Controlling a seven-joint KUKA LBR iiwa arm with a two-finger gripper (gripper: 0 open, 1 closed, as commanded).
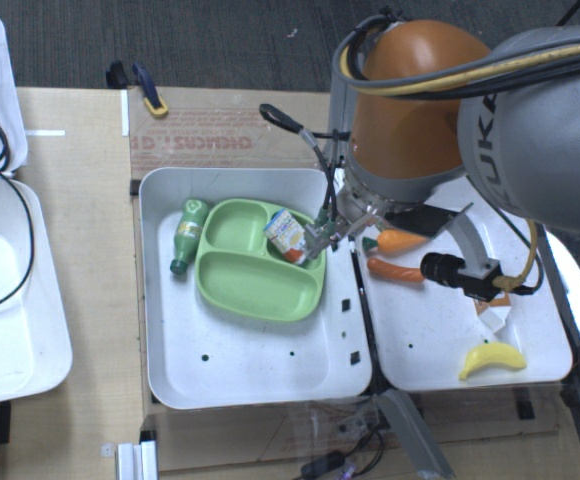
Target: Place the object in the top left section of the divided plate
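Note:
A green divided plate (255,286) lies in the left of the two bins near me. A small white, blue and yellow carton (284,231) rests tilted in the plate's top right section, with something red (296,256) just below it. The plate's top left section (232,226) holds nothing. My gripper (319,238) hangs over the plate's right rim, right beside the carton; whether it touches the carton is hidden by the wrist.
A green bottle (184,234) lies against the plate's left edge. In the right bin (420,358) are two orange carrots (396,271) and a yellow banana (492,360). A further white bin (10,298) stands at far left.

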